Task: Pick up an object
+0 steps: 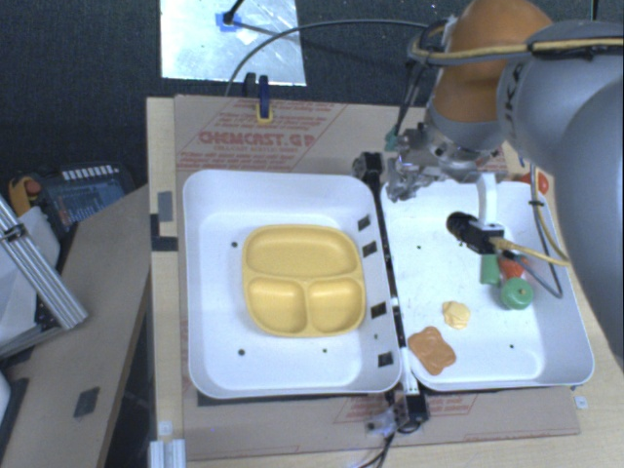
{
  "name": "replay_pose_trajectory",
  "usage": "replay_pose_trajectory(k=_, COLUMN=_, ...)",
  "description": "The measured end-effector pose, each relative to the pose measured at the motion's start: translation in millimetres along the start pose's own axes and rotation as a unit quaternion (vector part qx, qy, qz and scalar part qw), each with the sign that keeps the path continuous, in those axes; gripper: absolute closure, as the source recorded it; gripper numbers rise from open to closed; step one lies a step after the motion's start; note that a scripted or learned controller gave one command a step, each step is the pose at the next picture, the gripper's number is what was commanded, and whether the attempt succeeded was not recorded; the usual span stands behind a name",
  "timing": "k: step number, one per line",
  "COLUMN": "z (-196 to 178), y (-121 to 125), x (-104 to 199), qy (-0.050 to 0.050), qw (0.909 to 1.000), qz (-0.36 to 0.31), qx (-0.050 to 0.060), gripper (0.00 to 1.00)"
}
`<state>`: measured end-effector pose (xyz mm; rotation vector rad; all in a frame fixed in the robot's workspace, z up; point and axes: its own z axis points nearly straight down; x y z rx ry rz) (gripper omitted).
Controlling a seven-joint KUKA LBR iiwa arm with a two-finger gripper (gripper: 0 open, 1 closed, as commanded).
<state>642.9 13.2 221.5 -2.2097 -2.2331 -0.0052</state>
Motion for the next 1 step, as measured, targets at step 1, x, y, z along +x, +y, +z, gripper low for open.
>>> replay_pose_trajectory(k=1, z=5.1, y=14.8, x=52.4, qy=0.0, qw=1.0, qz=0.0, qx=0.0, gripper=1.0)
